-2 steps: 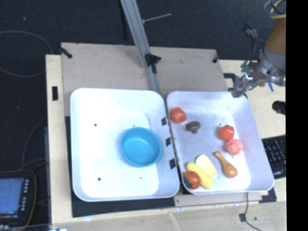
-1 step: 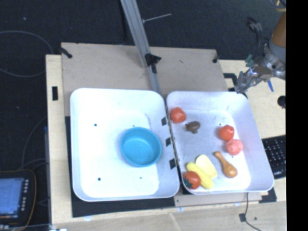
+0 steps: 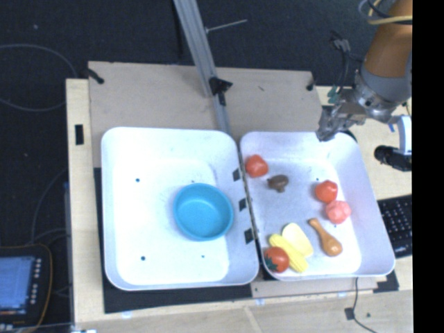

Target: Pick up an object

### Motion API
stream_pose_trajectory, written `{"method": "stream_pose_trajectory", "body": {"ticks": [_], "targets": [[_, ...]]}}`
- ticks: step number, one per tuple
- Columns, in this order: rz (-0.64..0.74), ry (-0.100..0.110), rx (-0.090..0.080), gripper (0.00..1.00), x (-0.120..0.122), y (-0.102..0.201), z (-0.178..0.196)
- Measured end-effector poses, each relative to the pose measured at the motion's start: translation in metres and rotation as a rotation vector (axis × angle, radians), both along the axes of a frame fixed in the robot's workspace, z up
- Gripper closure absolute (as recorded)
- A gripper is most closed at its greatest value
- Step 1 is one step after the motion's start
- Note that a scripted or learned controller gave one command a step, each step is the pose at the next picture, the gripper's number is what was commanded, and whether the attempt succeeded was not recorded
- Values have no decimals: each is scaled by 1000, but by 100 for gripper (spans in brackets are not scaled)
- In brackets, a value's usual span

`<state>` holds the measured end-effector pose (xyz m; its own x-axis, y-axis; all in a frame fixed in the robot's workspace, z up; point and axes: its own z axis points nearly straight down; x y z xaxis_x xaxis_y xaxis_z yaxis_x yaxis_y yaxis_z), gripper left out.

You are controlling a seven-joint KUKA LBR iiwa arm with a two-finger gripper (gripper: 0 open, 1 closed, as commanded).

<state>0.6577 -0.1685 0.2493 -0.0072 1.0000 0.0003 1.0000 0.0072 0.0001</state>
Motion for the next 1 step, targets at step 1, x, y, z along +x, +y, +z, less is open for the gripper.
{"method": "stream_pose_trajectory", "body": {"ticks": [1], "targets": [[1, 1, 1, 100, -2, 59, -6]]}}
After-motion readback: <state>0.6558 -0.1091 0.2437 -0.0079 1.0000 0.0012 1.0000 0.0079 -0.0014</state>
